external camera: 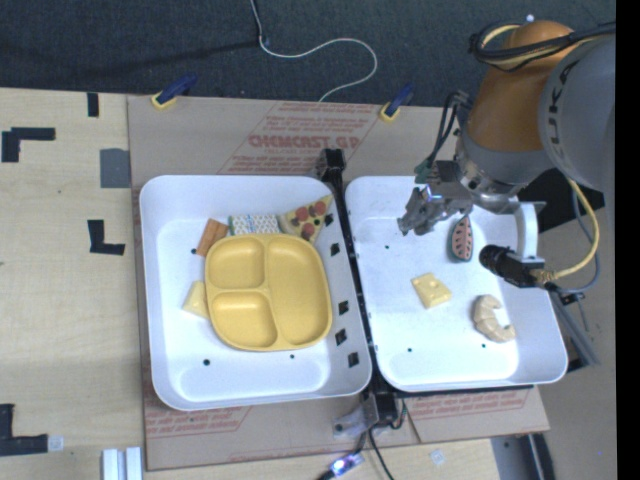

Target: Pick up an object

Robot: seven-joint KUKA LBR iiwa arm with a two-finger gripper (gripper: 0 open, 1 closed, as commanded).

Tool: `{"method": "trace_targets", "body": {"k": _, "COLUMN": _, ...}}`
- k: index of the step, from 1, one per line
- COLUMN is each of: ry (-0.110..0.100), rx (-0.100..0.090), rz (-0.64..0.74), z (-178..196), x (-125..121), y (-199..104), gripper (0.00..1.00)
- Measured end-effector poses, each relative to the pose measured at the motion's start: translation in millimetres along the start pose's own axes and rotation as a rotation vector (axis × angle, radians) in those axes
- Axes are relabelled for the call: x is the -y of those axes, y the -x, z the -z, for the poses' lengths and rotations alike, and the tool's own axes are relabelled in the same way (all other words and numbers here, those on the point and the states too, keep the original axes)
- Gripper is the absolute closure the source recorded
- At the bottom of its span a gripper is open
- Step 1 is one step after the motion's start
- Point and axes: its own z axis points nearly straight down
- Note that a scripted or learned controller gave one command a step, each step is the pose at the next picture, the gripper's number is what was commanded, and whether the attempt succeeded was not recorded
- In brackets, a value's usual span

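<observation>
Cheese wedge (432, 291), croissant (492, 319), perhaps a strawberry slice (461, 238) (right bin)

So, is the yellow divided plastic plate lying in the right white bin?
No, the yellow divided plastic plate lies in the left white bin.

Robot lab: taped bench (60, 268) w/ cardboard (290, 138); loose cable (320, 48).

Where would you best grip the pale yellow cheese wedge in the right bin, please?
Probably across the two long flat sides of the pale yellow cheese wedge, coming straight down from above: it lies flat on the right bin floor, apart from its neighbours, with room around it.
</observation>
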Motion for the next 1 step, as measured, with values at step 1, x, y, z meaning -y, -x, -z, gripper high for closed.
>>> {"method": "trace_targets", "body": {"k": 1, "ry": -0.001, "rx": 0.0, "rz": 0.0, "z": 2.8, "x": 26.0, "y": -36.5, "gripper": 1.0}}
